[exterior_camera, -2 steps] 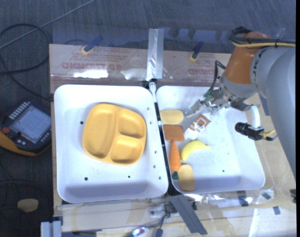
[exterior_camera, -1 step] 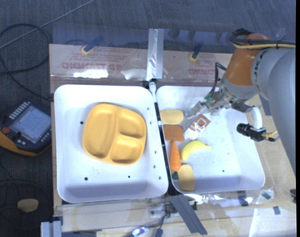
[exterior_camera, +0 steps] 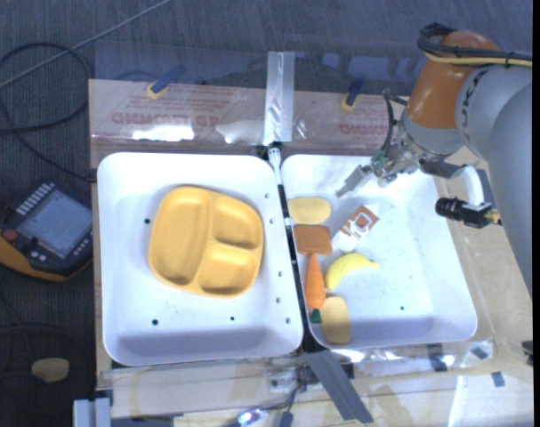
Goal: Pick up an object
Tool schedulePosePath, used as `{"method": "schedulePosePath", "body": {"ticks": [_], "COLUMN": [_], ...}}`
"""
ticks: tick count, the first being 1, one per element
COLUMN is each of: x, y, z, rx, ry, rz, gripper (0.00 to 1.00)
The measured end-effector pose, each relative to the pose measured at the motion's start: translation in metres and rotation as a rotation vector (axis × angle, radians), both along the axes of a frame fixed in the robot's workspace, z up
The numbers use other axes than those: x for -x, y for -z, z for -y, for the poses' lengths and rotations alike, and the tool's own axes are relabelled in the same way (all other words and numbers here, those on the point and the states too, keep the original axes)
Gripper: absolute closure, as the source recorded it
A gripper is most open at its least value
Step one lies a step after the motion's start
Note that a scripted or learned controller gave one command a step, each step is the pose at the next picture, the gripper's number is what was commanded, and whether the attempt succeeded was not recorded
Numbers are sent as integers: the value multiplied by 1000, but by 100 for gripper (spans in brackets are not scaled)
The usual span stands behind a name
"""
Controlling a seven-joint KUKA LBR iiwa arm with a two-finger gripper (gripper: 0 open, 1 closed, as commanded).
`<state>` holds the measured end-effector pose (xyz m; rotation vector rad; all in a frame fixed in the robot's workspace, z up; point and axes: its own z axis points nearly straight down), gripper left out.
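In the right bin (exterior_camera: 430, 265), nearest the camera, a tan bread-like piece (exterior_camera: 335, 319) sits at the front-left corner, with a carrot (exterior_camera: 315, 283) just behind it along the left wall and a banana (exterior_camera: 345, 268) beside that. Further back: a brown toast-like square (exterior_camera: 311, 238), a small white-and-orange carton (exterior_camera: 357, 225), then a pale oval bun (exterior_camera: 309, 209). All are bunched on the left side, some touching or nearly so. Left bin (exterior_camera: 127, 318) holds a yellow divided tray (exterior_camera: 205, 239). At the far end, the gripper (exterior_camera: 354, 183) hangs over the back of the right bin, tilted, tips aimed down-left toward the pile; nothing is between the fingers, and they look close together, though the angle makes the gap hard to judge. Step looks like approach, no grasp yet. Likely target is the carton or bun, being closest to the tips. The carton is boxy, lying flat at an angle, with clear floor on its right side, so it's the easiest pinch. Next move needs the fingers opened, a descent straddling one item, and no clipping the neighbours or the bin wall.
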<state>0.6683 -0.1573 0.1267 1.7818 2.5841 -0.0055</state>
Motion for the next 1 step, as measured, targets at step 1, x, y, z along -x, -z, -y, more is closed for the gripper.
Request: {"method": "schedulePosePath", "body": {"ticks": [1], "x": [14], "y": [38], "z": [12], "rx": [-1], "ry": [-86], "rz": [7], "gripper": [0]}}
